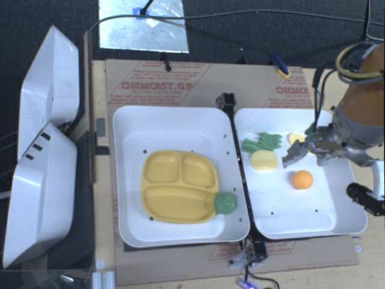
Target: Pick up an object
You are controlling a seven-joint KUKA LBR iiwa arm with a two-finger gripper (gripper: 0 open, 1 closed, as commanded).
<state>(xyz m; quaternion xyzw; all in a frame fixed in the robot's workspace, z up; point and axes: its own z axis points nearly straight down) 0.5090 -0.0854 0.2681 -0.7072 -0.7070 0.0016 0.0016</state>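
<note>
The gripper [296, 155] is positioned over the right bin [343, 221], near its far edge, beside a yellow object [263, 160]; its grasp state cannot be told.

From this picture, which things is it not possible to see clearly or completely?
1. Claw, camera view: dark and blurred over the right bin; whether it is open or shut cannot be told.
2. Small pale yellow piece, camera view: partly covered by the arm; its shape is unclear.
3. Arm, camera view: cut off by the right edge.
4. Green object, camera view: too blurred to identify; it overlaps the corner of the yellow tray.
</note>
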